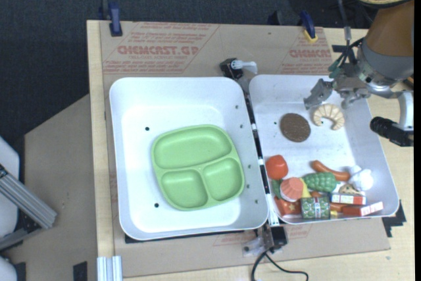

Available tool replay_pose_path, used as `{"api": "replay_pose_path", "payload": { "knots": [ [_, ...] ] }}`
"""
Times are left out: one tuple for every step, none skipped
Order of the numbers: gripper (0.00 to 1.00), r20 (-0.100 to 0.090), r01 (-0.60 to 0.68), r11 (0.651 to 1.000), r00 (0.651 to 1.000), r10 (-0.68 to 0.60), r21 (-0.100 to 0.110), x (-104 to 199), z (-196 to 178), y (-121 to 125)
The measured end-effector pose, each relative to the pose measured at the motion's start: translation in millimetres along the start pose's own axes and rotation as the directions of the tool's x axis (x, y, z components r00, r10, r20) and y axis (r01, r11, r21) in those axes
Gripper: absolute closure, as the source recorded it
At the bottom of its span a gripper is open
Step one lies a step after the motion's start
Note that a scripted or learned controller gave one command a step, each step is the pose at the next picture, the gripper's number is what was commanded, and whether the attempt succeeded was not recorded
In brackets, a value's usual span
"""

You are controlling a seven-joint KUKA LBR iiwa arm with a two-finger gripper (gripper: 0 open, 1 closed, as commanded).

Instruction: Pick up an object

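Two shallow white bins sit side by side on a cardboard-covered bench (164,49) over dark carpet. At right, the grey-and-orange arm (391,29) reaches over the right bin (378,161), its gripper (332,94) hanging with fingers spread and nothing between them, just above a pale croissant (328,116) near the bin's far end. A brown round patty (295,127) lies just beside the croissant, while a red tomato (277,166), a sausage (329,172), a green can (316,208) and other toy foods crowd the near end. A green divided tray (197,166) rests in the left bin (131,108).
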State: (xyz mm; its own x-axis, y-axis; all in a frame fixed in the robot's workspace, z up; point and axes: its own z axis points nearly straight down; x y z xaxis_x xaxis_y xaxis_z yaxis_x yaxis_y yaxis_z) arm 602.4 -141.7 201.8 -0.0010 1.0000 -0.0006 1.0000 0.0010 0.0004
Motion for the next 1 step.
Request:
{"api": "replay_pose_path", "payload": {
  "knots": [
    [0.00,-0.002,0.002,1.000,1.000,-0.002,0.005,31.8,116.6,6.6]
  ]
}}
